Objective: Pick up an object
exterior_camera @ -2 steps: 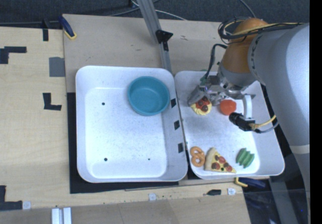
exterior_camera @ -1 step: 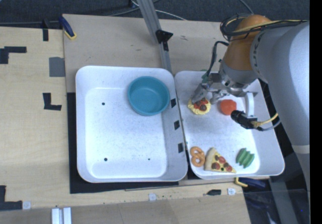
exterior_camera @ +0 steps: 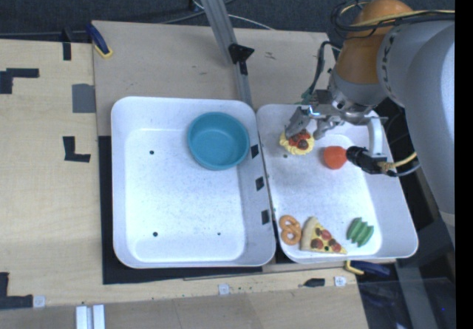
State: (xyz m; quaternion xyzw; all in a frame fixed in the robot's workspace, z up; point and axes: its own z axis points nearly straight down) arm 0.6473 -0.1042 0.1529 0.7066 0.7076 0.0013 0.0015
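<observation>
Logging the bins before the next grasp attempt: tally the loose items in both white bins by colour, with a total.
Blue: 1, round blue plastic bowl
Red: 1, round red tomato-like toy
Green: 1, green pod-shaped toy
Yellow with red spots: 2, small round toy, pizza slice toy
Brown: 1, pretzel toy
Total: 6

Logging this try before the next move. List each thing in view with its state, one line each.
Gripper: low over the right bin's back left, at the yellow toy.
Yellow toy: under the gripper; a hold cannot be told.
Red ball: loose in the right bin.
Pretzel: flat, front left.
Pizza slice: flat, beside the pretzel.
Green piece: flat, front right.
Blue bowl: upright in the left bin.
</observation>
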